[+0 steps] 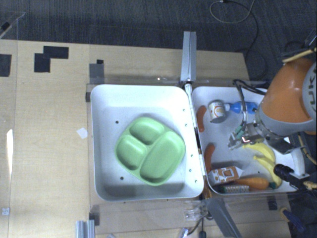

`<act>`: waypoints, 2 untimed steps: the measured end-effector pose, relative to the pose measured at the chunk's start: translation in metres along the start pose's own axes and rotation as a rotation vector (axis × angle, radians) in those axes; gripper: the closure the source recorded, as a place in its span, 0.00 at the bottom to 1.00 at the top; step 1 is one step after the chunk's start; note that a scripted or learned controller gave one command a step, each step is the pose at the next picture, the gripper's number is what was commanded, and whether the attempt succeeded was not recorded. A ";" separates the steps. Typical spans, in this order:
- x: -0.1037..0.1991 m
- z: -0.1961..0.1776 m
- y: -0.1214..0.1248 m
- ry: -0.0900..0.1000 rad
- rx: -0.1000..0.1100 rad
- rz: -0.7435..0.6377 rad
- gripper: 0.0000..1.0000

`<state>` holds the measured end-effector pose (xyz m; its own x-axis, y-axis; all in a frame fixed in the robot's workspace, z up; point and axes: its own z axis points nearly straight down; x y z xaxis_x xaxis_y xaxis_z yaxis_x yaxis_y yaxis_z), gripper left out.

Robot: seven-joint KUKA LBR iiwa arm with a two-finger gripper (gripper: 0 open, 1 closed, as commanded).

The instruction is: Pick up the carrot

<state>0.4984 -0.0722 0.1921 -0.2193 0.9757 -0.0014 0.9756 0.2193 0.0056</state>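
The orange carrot (252, 183) lies along the front wall of the right bin (224, 91), its tip pointing left. My gripper (239, 140) hangs over the middle of that bin, up and a little left of the carrot and well apart from it. It is open, with nothing between its fingers. A yellow banana (266, 156) lies between the gripper and the carrot, partly under the wrist.
A small printed box (224, 174) rests just left of the carrot. Two reddish sausages (201, 118) (209, 154) lie by the bin's left wall, a metal can (216, 111) and a blue object (238, 107) at the back. The left bin (106, 133) holds a green divided plate (150, 149).
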 end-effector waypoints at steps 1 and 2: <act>-0.067 -0.019 -0.026 -0.001 0.002 0.215 1.00; -0.056 0.064 0.017 0.001 0.005 0.290 1.00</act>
<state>0.5278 -0.1232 0.1287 0.0684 0.9977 0.0002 0.9977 -0.0684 0.0011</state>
